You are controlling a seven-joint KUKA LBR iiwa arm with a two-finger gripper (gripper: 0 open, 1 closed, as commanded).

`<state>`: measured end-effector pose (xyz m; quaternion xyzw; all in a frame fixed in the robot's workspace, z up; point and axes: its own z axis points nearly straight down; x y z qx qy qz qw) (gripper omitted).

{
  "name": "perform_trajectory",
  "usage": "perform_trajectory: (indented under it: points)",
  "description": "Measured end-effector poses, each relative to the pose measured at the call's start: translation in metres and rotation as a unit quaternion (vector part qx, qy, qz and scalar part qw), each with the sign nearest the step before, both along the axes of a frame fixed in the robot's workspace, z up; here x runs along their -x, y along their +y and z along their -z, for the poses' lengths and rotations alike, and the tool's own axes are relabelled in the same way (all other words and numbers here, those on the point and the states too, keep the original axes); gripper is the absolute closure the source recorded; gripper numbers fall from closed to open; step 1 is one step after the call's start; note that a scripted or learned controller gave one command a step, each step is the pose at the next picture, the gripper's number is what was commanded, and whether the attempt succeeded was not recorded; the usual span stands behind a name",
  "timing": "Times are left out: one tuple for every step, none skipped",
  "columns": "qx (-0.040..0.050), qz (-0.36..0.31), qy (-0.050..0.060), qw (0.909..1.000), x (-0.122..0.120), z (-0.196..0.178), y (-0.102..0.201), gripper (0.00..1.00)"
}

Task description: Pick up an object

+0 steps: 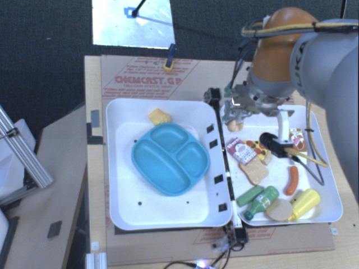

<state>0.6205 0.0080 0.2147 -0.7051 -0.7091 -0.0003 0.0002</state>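
Observation:
My gripper [234, 116] hangs over the far left corner of the right bin [331, 198]. A small tan piece [234, 126] lies directly under its tip, and whether it is gripped is hidden. Toy foods lie in that bin: a pink packet [242, 150], a toast slice [256, 172], a red sausage [291, 180], a green cucumber [249, 195], a green bottle [262, 202], a round bun [279, 209], a yellow bottle [304, 203] and a red-and-white carton [297, 138].
The left bin [123, 206] holds a blue divided plate [170, 158] and a small yellow piece [159, 116] behind it. A raised divider with black clips [222, 161] separates the bins. The arm's grey and orange body [291, 43] looms over the far right.

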Motion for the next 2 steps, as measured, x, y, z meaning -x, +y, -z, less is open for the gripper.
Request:
perform_trajectory:
  points:
    - [-0.0001, 0.002, -0.001, 1.0000, 0.005, -0.012, -0.007, 1.00]
    - [-0.0003, 0.000, 0.000, 1.0000, 0.002, -0.018, 0.006, 1.00]
